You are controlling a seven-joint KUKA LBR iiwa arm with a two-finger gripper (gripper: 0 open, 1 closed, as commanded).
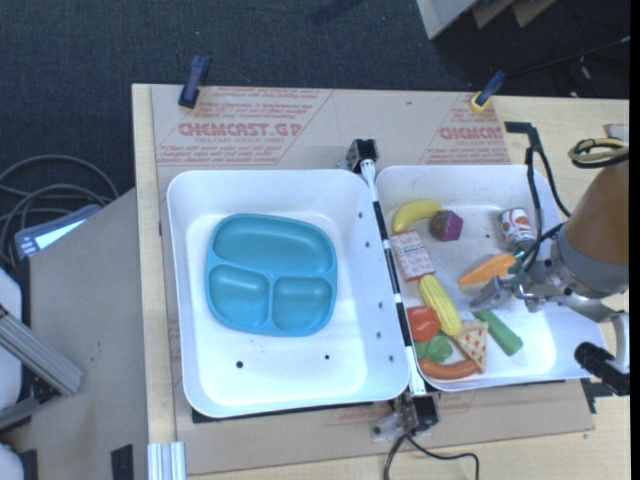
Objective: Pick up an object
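1. A desk [250, 128] covered in printed brown board carries two shallow white bins side by side, seen from above at a slant.
2. The left bin [190, 268] holds a blue divided plate [270, 273] with three compartments, lying flat near the bin's middle.
3. The right bin [470, 180] holds a scatter of toy foods.
4. A yellow banana [415, 212] lies near the right bin's far left corner, with a purple piece [446, 226] just beside it.
5. A small printed packet [411, 256] lies against the bin's left edge, and below it a yellow corn cob [438, 303] lies at a slant.
6. A red piece [423, 322], a green piece [435, 347], a tan wedge [472, 343] and a sausage [449, 370] crowd the near left corner.
7. A small can [517, 226] sits near the far right edge.
8. An orange carrot [487, 268] lies in the middle, and a green stick [499, 332] lies toward the near edge.
9. The grey arm [595, 253] reaches in over the bin's right edge, its pincer [500, 288] low between carrot and green stick.
10. Whether the pincer is apart or together cannot be told from here.
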